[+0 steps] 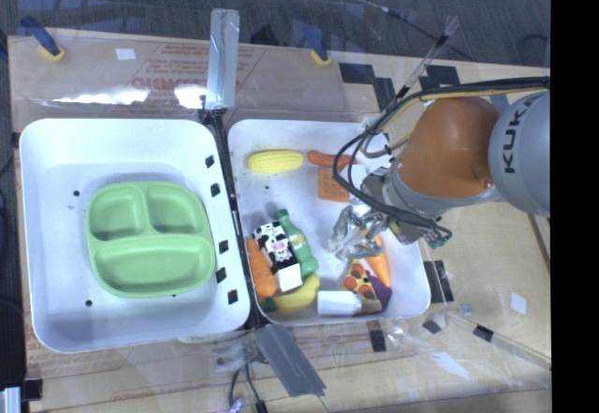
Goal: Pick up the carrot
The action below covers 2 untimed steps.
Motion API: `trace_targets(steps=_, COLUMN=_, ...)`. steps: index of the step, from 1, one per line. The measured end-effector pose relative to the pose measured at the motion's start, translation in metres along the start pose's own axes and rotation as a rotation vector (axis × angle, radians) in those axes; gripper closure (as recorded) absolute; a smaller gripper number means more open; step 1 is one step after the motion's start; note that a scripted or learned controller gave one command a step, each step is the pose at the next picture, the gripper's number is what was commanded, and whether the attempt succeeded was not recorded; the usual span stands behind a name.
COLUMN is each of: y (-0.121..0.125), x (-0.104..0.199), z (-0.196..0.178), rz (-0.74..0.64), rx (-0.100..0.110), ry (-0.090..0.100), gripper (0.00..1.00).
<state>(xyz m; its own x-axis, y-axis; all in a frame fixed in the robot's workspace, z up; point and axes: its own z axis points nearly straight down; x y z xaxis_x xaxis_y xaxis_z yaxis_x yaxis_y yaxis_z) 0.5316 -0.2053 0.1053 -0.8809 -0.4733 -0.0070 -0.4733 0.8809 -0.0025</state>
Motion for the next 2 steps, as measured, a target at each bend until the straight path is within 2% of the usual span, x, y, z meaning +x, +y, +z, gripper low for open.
trace_targets(steps=1, y=0.0007, x=-0.0023, z=-0.0101, rz=-0.004, rx=0.000, ry=-0.002, gripper=1.00)
trace_targets(steps=2, y=0.0007, x=-0.0022, z=-0.0100, rz=-0.004, rx=0.000, ry=-0.002, gripper=0.00)
